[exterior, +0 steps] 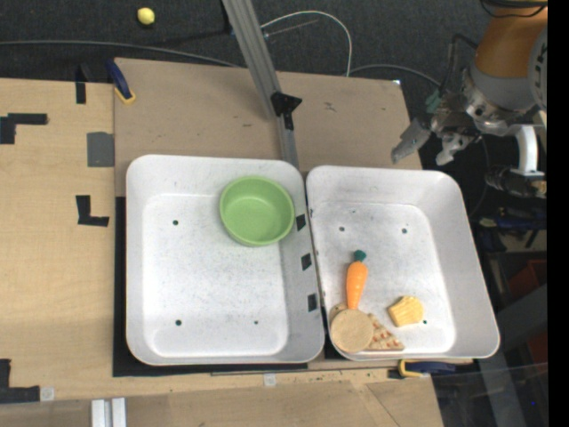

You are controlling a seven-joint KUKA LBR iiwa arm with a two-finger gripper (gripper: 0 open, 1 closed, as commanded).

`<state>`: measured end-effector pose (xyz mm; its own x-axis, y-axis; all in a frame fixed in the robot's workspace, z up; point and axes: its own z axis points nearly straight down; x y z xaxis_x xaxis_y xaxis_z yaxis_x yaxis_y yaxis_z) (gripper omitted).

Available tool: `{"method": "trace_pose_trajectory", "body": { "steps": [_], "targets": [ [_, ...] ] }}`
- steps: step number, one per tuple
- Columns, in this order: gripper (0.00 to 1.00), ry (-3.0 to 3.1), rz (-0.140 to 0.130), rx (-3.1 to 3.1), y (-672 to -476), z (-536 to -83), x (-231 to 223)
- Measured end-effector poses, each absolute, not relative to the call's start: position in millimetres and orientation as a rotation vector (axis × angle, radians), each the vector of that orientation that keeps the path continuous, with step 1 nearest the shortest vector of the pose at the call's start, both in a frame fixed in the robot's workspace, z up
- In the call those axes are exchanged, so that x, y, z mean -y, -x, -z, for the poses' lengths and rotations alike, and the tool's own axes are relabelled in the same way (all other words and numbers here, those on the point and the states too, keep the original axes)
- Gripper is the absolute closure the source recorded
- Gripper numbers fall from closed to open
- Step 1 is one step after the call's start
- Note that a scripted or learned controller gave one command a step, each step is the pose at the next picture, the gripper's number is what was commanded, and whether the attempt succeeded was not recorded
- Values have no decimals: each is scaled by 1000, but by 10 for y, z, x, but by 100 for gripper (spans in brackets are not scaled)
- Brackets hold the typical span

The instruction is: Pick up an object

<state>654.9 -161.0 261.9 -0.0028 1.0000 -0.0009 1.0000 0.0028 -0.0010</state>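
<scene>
Camera view: your gripper (428,142) hangs at two o'clock, outside the right bin (462,229), jaws spread and holding nothing. In that bin, toward five o'clock, lie a carrot (356,281), a tan disc (352,330) touching its lower end, and a yellow block (405,311). The left bin (151,265) holds a green bowl (257,210) at twelve o'clock.

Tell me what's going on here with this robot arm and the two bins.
The arm's gripper hangs above the back edge of the right bin, with nothing between its fingers. In that bin, near the front, lie a toy carrot, a round tan cookie and a yellow cheese piece. The left bin holds a green bowl. Nothing has been picked up yet.
</scene>
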Motion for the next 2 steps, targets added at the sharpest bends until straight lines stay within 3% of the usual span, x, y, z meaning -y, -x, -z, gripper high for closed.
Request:
{"method": "trace_pose_trajectory", "body": {
  "steps": [1,2],
  "targets": [
    [0,2219,-3,2224,-6548,-2619,1611],
    [0,2219,-3,2224,-6508,-2189,1656]
  ]
}}
